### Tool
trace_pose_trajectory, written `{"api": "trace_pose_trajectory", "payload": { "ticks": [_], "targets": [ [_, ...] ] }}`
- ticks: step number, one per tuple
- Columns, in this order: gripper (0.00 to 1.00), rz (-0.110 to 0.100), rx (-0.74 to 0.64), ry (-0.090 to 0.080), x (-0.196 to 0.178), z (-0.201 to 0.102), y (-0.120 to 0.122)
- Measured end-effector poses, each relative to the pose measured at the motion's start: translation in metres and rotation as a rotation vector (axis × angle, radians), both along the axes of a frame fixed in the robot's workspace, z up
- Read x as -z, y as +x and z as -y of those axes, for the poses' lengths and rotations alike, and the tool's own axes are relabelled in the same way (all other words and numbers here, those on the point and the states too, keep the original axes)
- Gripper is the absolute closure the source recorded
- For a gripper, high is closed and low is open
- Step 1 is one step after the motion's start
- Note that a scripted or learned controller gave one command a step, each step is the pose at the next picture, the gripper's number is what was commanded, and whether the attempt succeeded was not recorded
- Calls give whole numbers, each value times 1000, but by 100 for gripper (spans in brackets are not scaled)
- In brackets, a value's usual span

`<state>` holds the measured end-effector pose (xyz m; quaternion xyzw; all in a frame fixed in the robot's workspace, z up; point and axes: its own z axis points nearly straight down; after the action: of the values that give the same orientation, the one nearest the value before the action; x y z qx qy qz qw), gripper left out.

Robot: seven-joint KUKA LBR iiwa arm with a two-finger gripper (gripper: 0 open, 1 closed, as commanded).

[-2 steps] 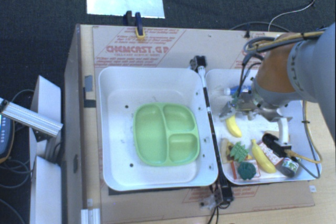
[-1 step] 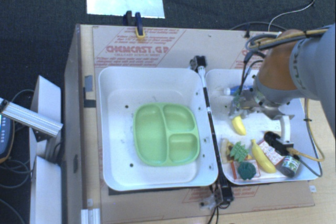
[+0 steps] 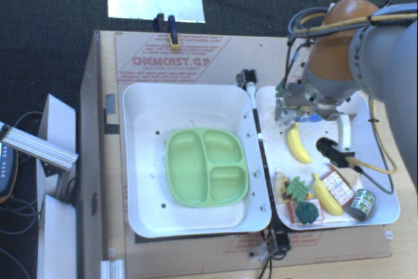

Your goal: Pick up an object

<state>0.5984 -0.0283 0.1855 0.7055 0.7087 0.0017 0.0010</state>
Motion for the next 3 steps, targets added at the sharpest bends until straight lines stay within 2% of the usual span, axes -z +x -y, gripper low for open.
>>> {"api": "trace_pose_trajectory", "payload": {
  "ticks": [1,2,3],
  "targets": [
    [0,-2,1,-1,1,1,-1],
    [0,-1,3,-2,-29,64,1],
    [0,-2,3,-1,101,75,7]
  ]
}}
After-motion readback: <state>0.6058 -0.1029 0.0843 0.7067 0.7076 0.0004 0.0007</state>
